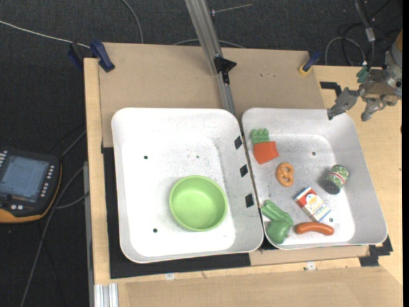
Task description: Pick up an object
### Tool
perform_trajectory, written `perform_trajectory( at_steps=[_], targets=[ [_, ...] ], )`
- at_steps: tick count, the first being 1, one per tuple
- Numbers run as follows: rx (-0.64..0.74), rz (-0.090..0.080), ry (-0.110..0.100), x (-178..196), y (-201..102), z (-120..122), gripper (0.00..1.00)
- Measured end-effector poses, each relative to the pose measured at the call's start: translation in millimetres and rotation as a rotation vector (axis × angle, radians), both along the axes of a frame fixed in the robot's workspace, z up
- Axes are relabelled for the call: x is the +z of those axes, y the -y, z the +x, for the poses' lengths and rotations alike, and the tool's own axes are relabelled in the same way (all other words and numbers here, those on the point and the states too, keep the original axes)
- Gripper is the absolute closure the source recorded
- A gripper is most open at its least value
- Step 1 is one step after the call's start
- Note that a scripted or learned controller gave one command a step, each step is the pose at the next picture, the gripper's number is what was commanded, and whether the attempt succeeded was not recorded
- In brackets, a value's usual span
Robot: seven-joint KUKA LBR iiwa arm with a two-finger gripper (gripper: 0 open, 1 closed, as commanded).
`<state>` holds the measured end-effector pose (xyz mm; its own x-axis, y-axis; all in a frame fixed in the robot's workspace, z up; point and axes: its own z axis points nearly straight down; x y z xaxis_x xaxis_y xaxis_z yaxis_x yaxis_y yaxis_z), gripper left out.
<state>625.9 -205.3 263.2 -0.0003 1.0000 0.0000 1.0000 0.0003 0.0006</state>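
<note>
while the arm reaches in from the 3 o'clock edge, its jaws (355, 107) hang above the counter (281, 85) just off the right bin's (358, 139) 1 o'clock corner, spread wide with nothing between them. both dark fingers (337, 106) point down and outward, apart from every object.

the things to pick all lie in the right bin. near its 11 o'clock corner a green block (259, 135) sits touching a red block (266, 151) just below it. toward the middle lies a small orange pretzel (285, 174). at 3 o'clock from the pretzel, near the bin's right wall, a dark can with a green label (335, 178) lies tilted on its side. lower down, a small red and white box (312, 204) lies at a slant, and just under it, toward 6 o'clock, a red sausage (314, 229) lies lengthwise. at the bin's 7 o'clock corner a green pepper (276, 221) rests against the wall beside the divider.

the left bin (128, 139) holds a green bowl (198, 202), upright, toward its 5 o'clock part. a metal post (204, 24) rises from between the bins toward 12 o'clock. a handheld screen pad (25, 184) lies off the counter at 9 o'clock.
</note>
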Motion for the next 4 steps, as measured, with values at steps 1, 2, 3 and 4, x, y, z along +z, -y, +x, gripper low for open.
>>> perform_trajectory(
  at_steps=[1,2,3,4],
  targets=[
    [0.000,0.001,-0.004,-56,-7,-7,0.00],
    [0.000,0.001,-0.005,-112,1,-12,0.00],
    [0.000,0.001,-0.005,-165,1,-13,0.00],
    [0.001,-0.001,0.002,-151,1,-11,1.00]
  ],
)
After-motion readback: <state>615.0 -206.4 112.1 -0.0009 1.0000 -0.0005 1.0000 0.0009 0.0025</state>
